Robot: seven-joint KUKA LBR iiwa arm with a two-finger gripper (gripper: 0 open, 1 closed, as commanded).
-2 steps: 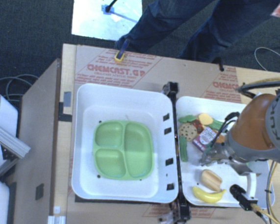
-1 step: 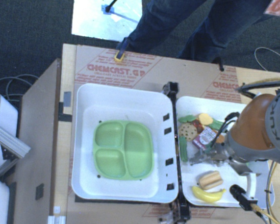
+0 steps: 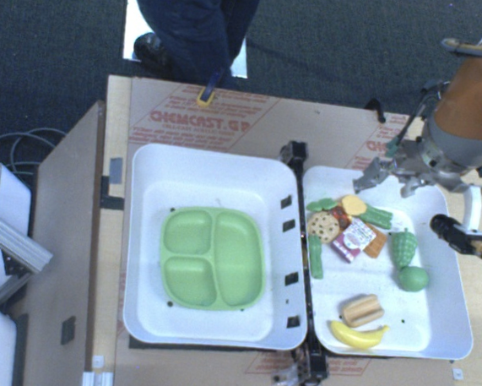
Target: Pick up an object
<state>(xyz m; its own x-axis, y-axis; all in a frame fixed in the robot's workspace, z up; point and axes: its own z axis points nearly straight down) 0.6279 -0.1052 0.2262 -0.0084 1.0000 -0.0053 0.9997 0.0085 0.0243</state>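
Toys are all piled in the right bin [image 3: 443, 335], and the hand [image 3: 393, 175] is hanging over that bin's upper edge, in the upper right of the frame, with nothing in it and its two fingers spread apart. Closest stuff sits just below and a bit left of it: the orange round piece [image 3: 354, 206] and the green pod [image 3: 377, 216], whose long axis runs roughly left-right. The cookie [image 3: 323, 226] and the red-white carton [image 3: 354, 239] are a little lower. The banana [image 3: 357, 335] and the bread roll [image 3: 361, 309] are way down near the bottom edge. The green tray [image 3: 213, 257] in the left bin [image 3: 154, 171] is well apart. I'd guess a short drop down-left does it.
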